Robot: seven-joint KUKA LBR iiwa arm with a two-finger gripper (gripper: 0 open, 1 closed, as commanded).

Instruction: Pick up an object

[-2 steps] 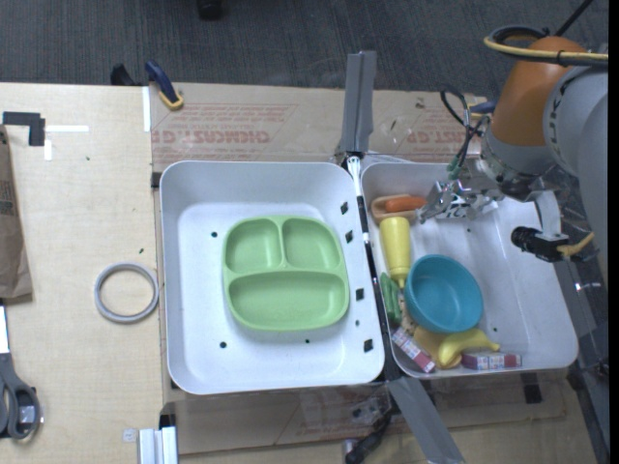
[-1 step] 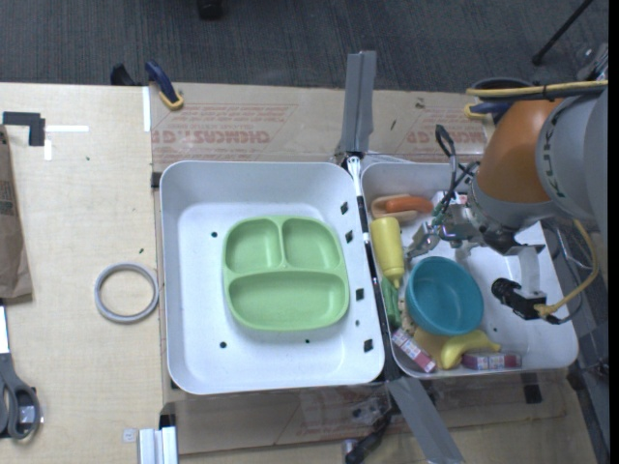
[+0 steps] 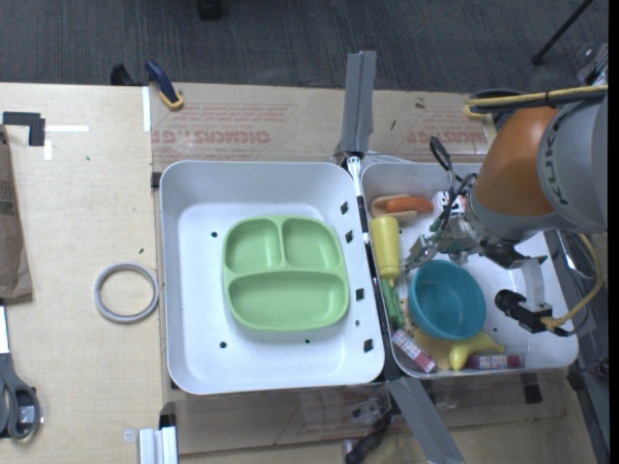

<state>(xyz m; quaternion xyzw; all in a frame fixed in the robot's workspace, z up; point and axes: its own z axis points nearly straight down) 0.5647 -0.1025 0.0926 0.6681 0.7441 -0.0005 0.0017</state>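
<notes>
The right bin (image 3: pixel 556 356) holds several objects. A blue bowl (image 3: pixel 447 303) lies near its middle, and a yellow bottle-like object (image 3: pixel 386 245) stands along its left wall. An orange carrot-like piece (image 3: pixel 404 204) lies at the back. A green stick (image 3: pixel 392 307) runs beside the bowl. A yellow banana-like item (image 3: pixel 462 354) and a pink and white packet (image 3: pixel 414 351) lie at the front. My gripper (image 3: pixel 435 246) hangs low over the bin, just behind the bowl's far rim and right of the yellow object. Nothing shows clearly between its tips.
The left bin (image 3: pixel 184 288) holds a green divided plate (image 3: pixel 285 274). On the bench to the left lie a grey ring (image 3: pixel 127 291) and scissors (image 3: pixel 17 406). The arm's orange band (image 3: pixel 517 167) and cables hang over the right bin's back right part.
</notes>
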